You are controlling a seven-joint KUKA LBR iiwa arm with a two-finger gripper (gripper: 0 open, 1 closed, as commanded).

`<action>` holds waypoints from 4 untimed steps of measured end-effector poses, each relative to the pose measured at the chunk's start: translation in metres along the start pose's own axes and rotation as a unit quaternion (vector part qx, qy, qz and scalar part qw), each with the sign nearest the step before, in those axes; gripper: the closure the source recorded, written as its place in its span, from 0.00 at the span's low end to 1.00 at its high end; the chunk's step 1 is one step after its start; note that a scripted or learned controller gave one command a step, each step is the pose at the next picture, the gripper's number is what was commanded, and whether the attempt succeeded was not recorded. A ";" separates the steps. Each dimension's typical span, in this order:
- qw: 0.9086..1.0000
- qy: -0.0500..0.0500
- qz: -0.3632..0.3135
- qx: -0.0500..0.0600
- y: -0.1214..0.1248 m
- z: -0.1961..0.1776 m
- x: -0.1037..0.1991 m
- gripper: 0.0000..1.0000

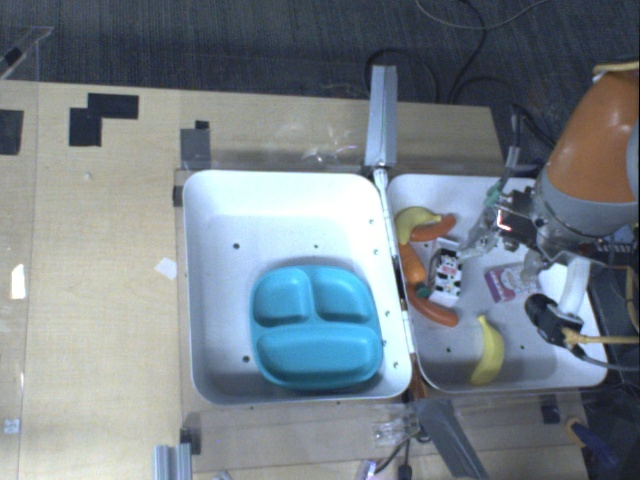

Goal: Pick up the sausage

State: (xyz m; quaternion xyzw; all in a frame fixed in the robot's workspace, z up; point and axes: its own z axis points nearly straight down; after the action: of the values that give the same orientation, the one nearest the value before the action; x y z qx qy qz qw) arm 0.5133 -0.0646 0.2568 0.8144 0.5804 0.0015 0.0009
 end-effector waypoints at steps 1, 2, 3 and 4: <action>0.999 0.000 0.047 -0.003 -0.016 0.143 -0.029 0.00; 0.992 0.000 0.127 -0.001 0.155 0.106 0.029 0.00; 0.989 0.000 0.147 -0.002 0.117 0.169 -0.021 0.00; 0.999 0.000 0.047 -0.001 0.127 0.112 -0.055 0.00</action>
State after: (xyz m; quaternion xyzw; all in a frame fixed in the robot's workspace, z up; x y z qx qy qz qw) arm 0.6158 -0.1583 0.1450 0.8409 0.5412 0.0018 0.0020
